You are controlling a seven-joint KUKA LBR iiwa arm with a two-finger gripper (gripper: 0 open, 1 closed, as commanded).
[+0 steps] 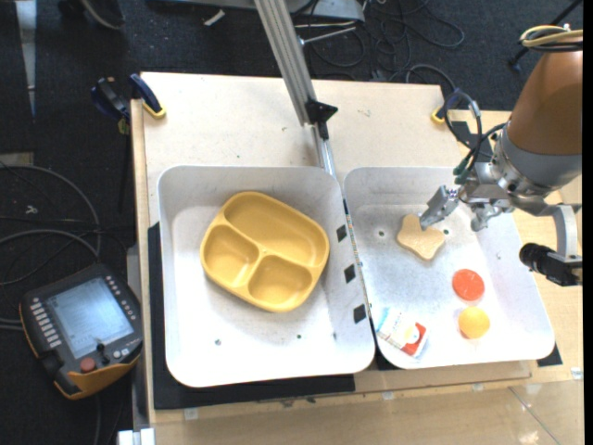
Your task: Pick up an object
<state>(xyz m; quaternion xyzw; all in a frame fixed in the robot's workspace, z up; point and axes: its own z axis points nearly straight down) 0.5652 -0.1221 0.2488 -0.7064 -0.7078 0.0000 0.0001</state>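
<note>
The two metal fingers (pixel 456 208) of the grey arm stand apart, with nothing between them. The left finger (pixel 435 209) points down toward the tan, toast-shaped flat piece (pixel 421 237), just above its far right edge; whether it touches the piece I cannot tell. The right finger (pixel 481 215) hangs over bare bin floor.

The tan piece lies flat in the right white shallow bin (pixel 519 248), in its middle part. To the right and nearer lies a flat round orange-red disc (pixel 468 284), and just near of it a small yellow ball-like object (pixel 473 323). At the near left corner of this bin lies a small white and red packet (pixel 403 333), well apart from the fingers.

In the left white shallow bin (pixel 185 211) rests a yellow plastic plate with three compartments (pixel 265 250).

Both bins sit side by side on the pale wooden bench (pixel 222 119). A slanted metal bar (pixel 289 49) crosses the far side of the bench.
</note>
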